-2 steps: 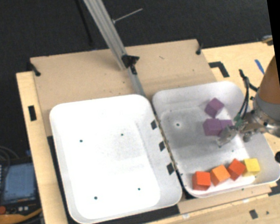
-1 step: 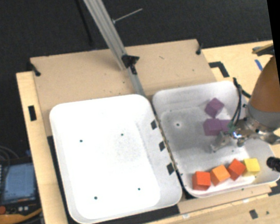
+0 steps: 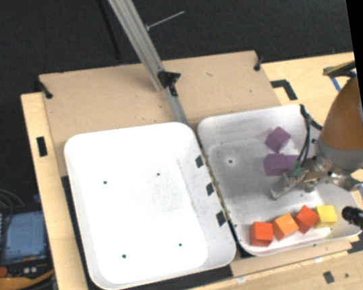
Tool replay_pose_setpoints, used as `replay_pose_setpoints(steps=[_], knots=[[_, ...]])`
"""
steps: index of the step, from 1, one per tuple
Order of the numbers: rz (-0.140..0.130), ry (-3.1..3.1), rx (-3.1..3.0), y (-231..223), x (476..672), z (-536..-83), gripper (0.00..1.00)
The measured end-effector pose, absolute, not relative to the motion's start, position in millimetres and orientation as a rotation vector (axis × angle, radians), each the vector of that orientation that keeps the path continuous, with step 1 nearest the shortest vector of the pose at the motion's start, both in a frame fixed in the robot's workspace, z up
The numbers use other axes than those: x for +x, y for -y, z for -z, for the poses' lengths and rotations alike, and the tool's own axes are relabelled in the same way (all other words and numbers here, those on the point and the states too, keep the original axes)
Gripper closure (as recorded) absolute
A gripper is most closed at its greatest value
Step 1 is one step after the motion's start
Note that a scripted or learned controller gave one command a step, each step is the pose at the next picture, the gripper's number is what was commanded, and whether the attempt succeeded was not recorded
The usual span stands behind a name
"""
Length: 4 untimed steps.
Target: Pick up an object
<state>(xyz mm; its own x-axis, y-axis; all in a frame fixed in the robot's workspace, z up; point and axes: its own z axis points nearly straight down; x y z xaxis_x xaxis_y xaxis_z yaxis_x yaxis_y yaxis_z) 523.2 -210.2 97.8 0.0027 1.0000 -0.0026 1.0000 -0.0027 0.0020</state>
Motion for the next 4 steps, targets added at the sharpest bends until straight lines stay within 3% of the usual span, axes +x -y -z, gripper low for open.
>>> replay_pose_setpoints(steps=[1,3,4], knots=[[-0.004,-2.209,2.225,211.3,524.5,-110.1,1.0],[-0.004,-2.221,2.212,211.3,532.5,-212.6,1.0],[-0.002,-2.227,2.214,162.9,533.9,-207.7,1.0]])
